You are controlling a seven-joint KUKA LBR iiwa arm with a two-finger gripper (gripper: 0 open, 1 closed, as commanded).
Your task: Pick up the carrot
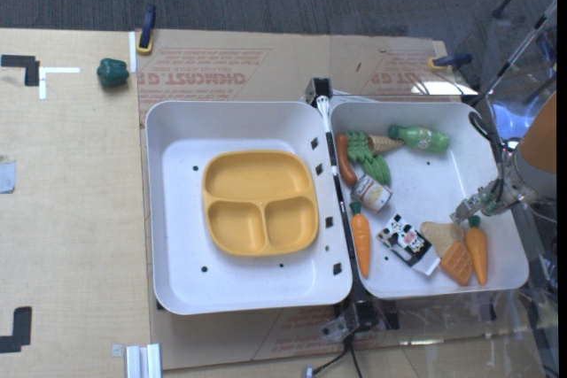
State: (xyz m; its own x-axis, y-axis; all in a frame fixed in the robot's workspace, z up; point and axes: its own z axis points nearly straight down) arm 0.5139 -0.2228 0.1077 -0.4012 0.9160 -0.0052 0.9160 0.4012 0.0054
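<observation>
Orange carrot [477, 254] lies at the right bin's [403, 281] near right corner, beside a waffle piece [457, 263]. Your gripper [476, 209] hangs just above the carrot's green top; you cannot tell how its fingers stand. A second carrot [361, 245] lies along the bin's left wall. The left bin [173, 217] holds a yellow divided plate [261, 201].

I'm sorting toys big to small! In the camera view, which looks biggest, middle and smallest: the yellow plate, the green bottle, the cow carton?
1. yellow plate, clearly the largest
2. green bottle and cow carton: look alike in size, too close to rank
</observation>
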